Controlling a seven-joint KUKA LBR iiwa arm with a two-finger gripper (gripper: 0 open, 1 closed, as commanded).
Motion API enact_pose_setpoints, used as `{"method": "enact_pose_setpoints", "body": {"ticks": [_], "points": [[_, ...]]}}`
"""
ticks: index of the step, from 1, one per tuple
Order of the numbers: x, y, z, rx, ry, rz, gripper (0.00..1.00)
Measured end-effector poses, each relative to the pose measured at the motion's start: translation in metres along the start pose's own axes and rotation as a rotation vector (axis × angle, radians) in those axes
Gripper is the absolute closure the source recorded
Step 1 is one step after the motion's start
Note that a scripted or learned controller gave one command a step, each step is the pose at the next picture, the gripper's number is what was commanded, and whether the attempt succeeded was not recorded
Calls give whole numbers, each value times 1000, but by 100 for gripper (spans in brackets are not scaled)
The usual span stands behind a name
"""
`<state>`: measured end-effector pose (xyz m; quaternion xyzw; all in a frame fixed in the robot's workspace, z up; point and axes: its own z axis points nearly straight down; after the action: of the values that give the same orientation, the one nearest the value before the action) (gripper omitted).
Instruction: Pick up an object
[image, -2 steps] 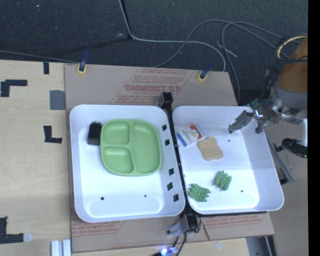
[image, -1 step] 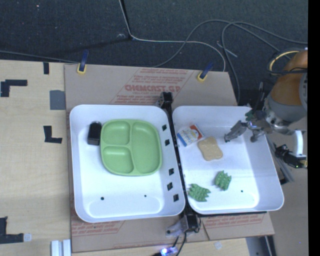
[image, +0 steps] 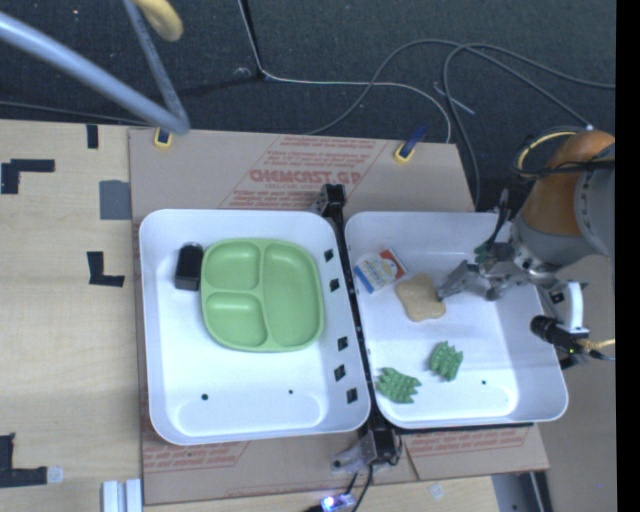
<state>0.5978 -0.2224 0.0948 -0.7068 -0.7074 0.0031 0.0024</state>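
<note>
Reaching in from right, hand (image: 452, 284) hangs low over right bin (image: 520, 400), beside tan piece (image: 420, 298); nothing between fingers, grip state unclear. Packet (image: 378, 270) near divider, two green toys (image: 420, 372) toward front. Left bin (image: 165, 400) holds green tray (image: 262, 294), black block (image: 188, 266).

even, fairly bright overhead light; the white bins (image: 160, 330) nearly blow out, with soft faint shadows under their contents; overall the picture is soft and grainy; the grey pole (image: 95, 75) at top left is blurred.
</note>
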Motion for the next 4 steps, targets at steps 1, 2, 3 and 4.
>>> {"method": "enact_pose_setpoints", "body": {"ticks": [1, 2, 3, 4], "points": [[1, 2, -14, -6, -1, -2, 100], [9, 10, -70, -13, 0, -2, 100], [5, 11, -114, -12, 0, -1, 100], [5, 12, -168, -14, -1, -1, 100]]}}
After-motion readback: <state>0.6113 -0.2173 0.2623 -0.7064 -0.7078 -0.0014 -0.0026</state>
